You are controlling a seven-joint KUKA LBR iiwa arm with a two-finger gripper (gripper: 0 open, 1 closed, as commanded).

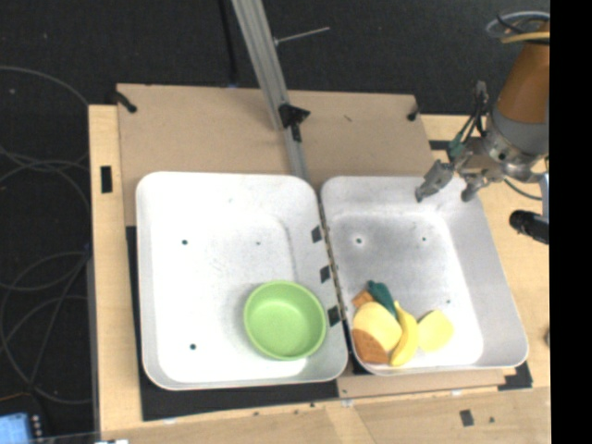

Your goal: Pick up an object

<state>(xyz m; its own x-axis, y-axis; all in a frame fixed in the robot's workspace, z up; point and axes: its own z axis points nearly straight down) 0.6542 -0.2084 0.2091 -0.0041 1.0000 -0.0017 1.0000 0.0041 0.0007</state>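
Desk (pixel 106 276): tan board bearing two shallow white bins side by side, set square to its edges, presumably so one fixed camera covers both.

Left bin (pixel 213 220): on the desk's left half, its right wall touching the neighbour. Holds one item only.

Right bin (pixel 398 239): on the desk's right half, nearest the arm's side. Far half bare; contents crowded into the near-left corner, against the shared wall.

Arm (pixel 525 91): grey with orange band, entering over the desk's right edge, wrist poised above the far-right corner of the right bin. High and well apart from every loose item; judged a start or transit pose, not a grasp.

Green bowl (pixel 285 319): upright, mouth up, near the near-right corner of the left bin, just beside the dividing wall. Thin rim judged the likeliest place to pinch.

Food-shaped cluster, right bin, near-left corner: tan-and-yellow rounded piece (pixel 373 331), curved yellow banana-like piece (pixel 405 333) leaning on it, yellow lump (pixel 435 331) just beside, small dark green piece (pixel 380 294) at the far side. All touching or nearly so; judged awkward to separate, finger room scarce.

Hand (pixel 450 187): two fingers spread apart, pointing down toward the bin's far-right rim, nothing between them. Task object not yet chosen by position; every candidate lies toward the desk's near edge.
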